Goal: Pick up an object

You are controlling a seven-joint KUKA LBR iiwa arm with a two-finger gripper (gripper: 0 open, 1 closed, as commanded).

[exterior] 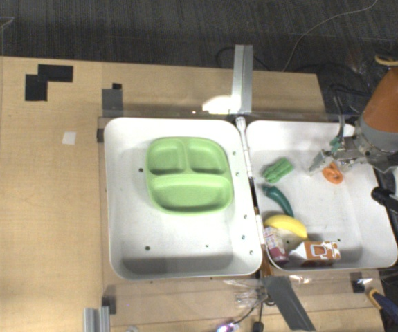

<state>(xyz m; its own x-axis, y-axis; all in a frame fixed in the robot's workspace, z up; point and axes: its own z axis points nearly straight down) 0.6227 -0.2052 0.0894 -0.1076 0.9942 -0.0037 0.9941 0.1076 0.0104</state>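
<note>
My gripper [331, 162] hangs low over the upper right part of the right bin [365, 216], and its fingers look spread open. A small orange object [333, 174] lies on the bin floor right at the fingertips, not lifted. Further left in the same bin lie a light green ridged piece [277, 169] and a dark green curved piece [279, 200]. A yellow banana [286, 225] rests near the bin's front left, on top of a small printed pack [276, 244], with a brown and white carton [320, 252] beside it.
The left bin [126, 206] holds a green divided plate [187, 173]. A metal post [243, 78] stands behind the wall between the bins. The arm's grey body and orange band [391, 109] rise at the right edge, with cables behind it.
</note>
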